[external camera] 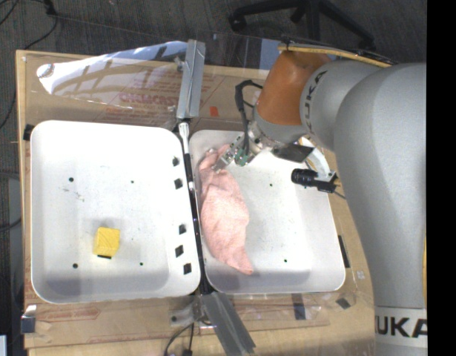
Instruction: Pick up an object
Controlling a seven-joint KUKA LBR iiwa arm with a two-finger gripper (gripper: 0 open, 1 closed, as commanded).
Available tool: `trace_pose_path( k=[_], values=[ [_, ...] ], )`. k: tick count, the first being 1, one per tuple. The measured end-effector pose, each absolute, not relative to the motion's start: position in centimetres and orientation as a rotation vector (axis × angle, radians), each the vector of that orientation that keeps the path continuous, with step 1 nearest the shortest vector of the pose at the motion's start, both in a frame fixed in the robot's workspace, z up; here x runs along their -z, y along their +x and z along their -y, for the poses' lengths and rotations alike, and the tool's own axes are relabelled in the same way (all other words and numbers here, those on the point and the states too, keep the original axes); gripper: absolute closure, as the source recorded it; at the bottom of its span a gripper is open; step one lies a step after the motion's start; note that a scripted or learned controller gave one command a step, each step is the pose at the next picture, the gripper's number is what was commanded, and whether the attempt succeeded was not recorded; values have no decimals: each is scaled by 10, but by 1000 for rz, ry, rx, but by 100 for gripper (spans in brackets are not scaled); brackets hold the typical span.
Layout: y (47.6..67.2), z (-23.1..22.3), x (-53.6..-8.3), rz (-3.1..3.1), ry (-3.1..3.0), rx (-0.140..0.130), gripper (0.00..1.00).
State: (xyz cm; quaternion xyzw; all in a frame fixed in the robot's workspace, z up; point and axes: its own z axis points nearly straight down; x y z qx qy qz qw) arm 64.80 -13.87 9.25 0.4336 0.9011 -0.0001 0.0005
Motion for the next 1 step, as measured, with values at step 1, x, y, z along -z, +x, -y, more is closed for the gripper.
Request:
trace_pose_path(
  k=[1],
  values=[
    [628, 80, -193, -2836, 1349, 0, 100]
  ],
)
